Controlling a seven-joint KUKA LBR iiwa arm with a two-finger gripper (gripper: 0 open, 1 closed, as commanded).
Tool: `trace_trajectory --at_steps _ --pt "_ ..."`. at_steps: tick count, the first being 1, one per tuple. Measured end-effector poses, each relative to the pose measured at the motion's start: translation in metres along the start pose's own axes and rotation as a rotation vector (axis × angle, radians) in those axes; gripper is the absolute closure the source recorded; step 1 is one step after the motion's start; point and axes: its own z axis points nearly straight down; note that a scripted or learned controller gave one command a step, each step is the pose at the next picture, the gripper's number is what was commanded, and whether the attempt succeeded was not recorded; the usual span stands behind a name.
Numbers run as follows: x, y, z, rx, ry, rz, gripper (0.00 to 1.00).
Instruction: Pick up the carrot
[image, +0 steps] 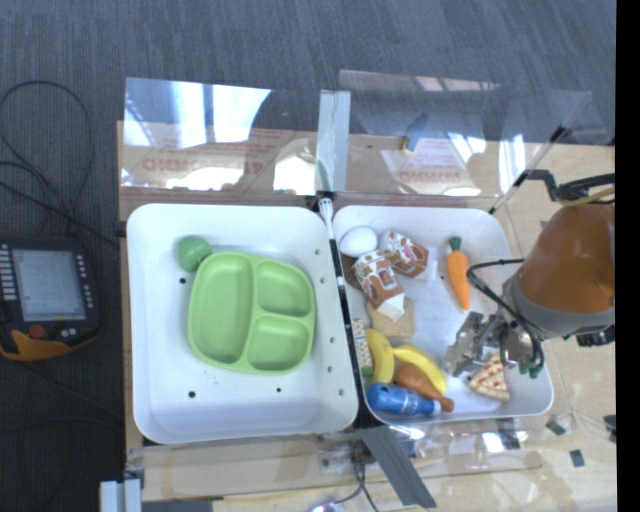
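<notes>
Dark grey carpet surrounds the table (560, 470), which carries two shallow white bins side by side. Left bin (160, 400): a green divided tray (252, 312) lies near its centre, with a green ball (194, 251) touching the tray's upper left corner. Right bin (500, 235): the carrot (458, 276) lies near the upper right corner, orange with a green top pointing toward the far wall, apart from the other items. To its left sit a white egg (357, 240) and two brown-and-white iced pastries (392, 265). Lower down are a banana (420, 365), a blue bottle (398, 401) against the near wall, and a pizza slice (490, 381) at the lower right.

Arm: grey with an orange band (572, 262), entering from the right. The pincer (484, 345) sits low in the right bin, below the carrot and just above the pizza slice. Whether it is apart or together cannot be told. A handheld control pendant (45, 298) rests on the carpet at the left.
</notes>
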Motion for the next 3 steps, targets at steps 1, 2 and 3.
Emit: trace_trajectory --at_steps 1,2,3 --pt "-0.015 0.002 -0.164 0.002 -0.001 -0.122 1.0" --pt "-0.006 -0.023 -0.155 -0.002 0.01 -0.523 1.0" --pt "-0.008 -0.021 -0.165 -0.003 0.005 -0.524 1.0"
